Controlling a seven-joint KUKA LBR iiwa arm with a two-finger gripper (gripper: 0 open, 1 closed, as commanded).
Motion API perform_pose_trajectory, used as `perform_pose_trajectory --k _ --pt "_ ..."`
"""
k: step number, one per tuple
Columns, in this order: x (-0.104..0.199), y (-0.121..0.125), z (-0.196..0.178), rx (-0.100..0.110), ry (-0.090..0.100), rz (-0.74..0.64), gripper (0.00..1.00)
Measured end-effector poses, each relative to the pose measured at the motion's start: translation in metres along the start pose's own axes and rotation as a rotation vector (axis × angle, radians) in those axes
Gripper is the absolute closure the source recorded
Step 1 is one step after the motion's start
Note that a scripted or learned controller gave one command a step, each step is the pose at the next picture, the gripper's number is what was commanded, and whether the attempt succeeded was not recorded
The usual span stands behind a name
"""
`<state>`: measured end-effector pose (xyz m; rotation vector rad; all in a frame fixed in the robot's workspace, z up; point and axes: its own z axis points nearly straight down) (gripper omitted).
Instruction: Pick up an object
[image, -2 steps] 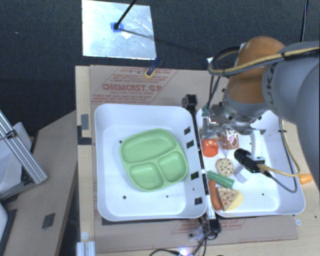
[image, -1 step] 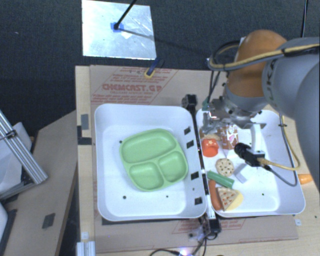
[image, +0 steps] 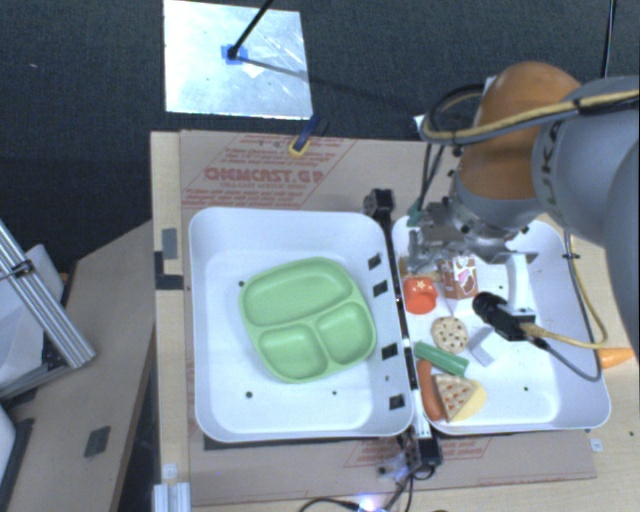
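Glossy white plastic bins (image: 300, 225), a matt green plastic divided plate (image: 305, 318), printed brown cardboard (image: 265, 172) beneath.

The arm's wrist hides the pincer (image: 440, 262) fingertips and the right bin's (image: 560, 400) far wall.

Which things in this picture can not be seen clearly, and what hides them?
- Gripper: the arm's wrist covers it from above, so whether it holds anything cannot be told.
- Small carton in the right bin: its top is under the wrist; the print is too small to read.
- Orange object: cut off by the picture's right edge.
- Hot dog: partly hidden by the pizza slice and the green stick.
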<state>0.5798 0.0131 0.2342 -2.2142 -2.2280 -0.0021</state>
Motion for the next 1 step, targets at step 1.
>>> perform_pose_trajectory --k 1 --pt "-0.0054 0.0012 0.0018 -0.001 -0.001 0.005 1.00"
